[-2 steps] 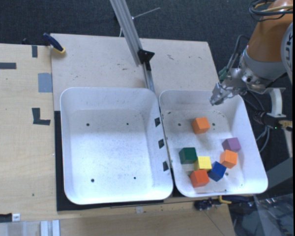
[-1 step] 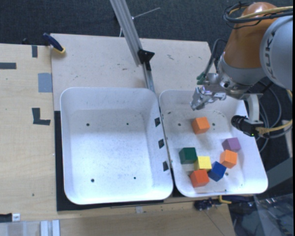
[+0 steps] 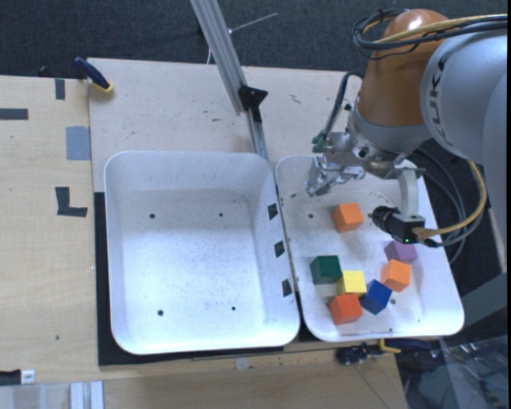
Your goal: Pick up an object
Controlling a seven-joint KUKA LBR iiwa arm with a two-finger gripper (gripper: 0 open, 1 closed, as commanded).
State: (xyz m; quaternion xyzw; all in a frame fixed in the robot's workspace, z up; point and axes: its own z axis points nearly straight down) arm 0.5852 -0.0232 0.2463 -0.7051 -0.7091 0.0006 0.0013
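Note:
Several small blocks lie in the right white bin point(image 3: 294, 170). An orange cube point(image 3: 347, 216) sits alone near the bin's middle. Closer to the front lie a purple block point(image 3: 400, 250), a second orange block point(image 3: 396, 274), a green cube point(image 3: 326, 269), a yellow cube point(image 3: 353, 282), a blue cube point(image 3: 376, 297) and a red-orange cube point(image 3: 345, 308). My gripper point(image 3: 321, 184) hangs over the bin's far left part, up and to the left of the lone orange cube. Nothing shows in its grasp.
The left white bin point(image 3: 119, 177) stands beside the right one, sharing a raised middle rim. A slanted metal pole point(image 3: 226, 49) crosses behind the bins. Black cables and a connector point(image 3: 392, 221) hang from the wrist over the right bin's right side.

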